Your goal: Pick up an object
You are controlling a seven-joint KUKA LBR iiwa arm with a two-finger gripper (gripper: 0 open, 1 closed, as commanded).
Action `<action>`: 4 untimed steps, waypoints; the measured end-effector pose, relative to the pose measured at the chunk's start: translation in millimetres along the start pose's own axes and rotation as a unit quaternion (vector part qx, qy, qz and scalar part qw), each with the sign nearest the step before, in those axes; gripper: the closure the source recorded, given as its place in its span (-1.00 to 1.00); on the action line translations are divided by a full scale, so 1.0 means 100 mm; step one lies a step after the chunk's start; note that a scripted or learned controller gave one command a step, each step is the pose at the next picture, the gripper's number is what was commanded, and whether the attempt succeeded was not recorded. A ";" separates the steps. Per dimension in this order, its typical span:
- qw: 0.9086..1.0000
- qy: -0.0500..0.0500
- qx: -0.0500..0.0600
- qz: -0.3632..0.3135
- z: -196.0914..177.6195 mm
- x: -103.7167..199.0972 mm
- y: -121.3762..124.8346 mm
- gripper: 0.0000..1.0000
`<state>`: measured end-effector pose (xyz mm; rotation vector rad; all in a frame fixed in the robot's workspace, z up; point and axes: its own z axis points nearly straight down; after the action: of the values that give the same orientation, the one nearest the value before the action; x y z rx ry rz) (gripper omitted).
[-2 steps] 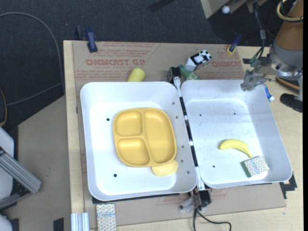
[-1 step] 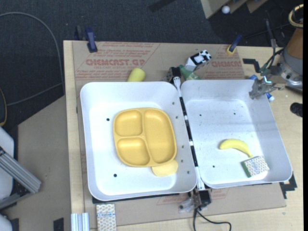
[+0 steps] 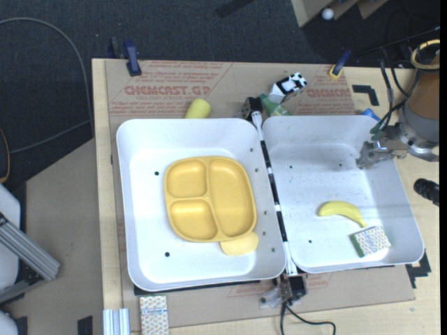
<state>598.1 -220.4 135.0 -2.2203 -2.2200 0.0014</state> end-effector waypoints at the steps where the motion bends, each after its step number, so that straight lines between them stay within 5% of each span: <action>1: 1.000 0.000 0.000 0.000 0.51 0.08 -0.60 1.00; 2: 1.000 0.000 -0.001 0.000 0.51 0.08 -0.60 -1.00; 3: 1.000 0.000 -0.002 -0.002 0.05 0.96 -0.50 -1.00; 4: 1.000 0.000 0.000 0.000 0.51 0.82 -0.78 -1.00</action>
<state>519.8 -138.4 84.1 -2.2211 -2.2191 0.0013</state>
